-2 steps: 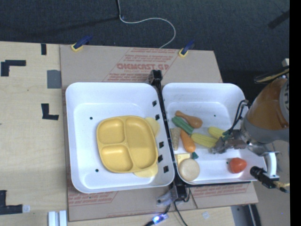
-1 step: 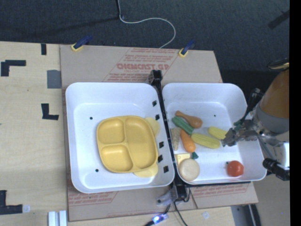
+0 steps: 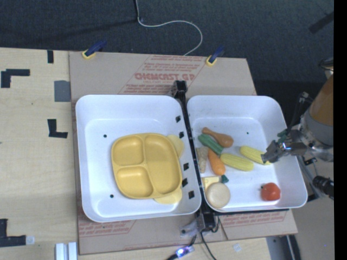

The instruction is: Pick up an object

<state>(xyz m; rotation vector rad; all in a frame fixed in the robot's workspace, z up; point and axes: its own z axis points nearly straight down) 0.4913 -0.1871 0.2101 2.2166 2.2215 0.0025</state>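
The right bin [image 3: 255, 99] holds several toy foods. A small yellow piece [image 3: 251, 154] lies beside an ear of corn [image 3: 236, 162]. Left of them are an orange carrot [image 3: 216, 163], a green vegetable [image 3: 209, 143] and an orange-brown piece [image 3: 219, 137]. A red tomato [image 3: 270, 191] sits near the front right corner, and a round cream piece [image 3: 218, 195] at the front left. My gripper [image 3: 269, 155] is low over the bin's right side, its tip right at the yellow piece's right end. Nothing is visibly lifted.
The left bin [image 3: 87, 107] holds a yellow divided plate [image 3: 146, 164] with a pale yellow piece [image 3: 169, 197] poking out under its front edge. A central divider [image 3: 187, 145] separates the bins. A white cable [image 3: 168, 23] lies on the dark floor behind the cardboard.
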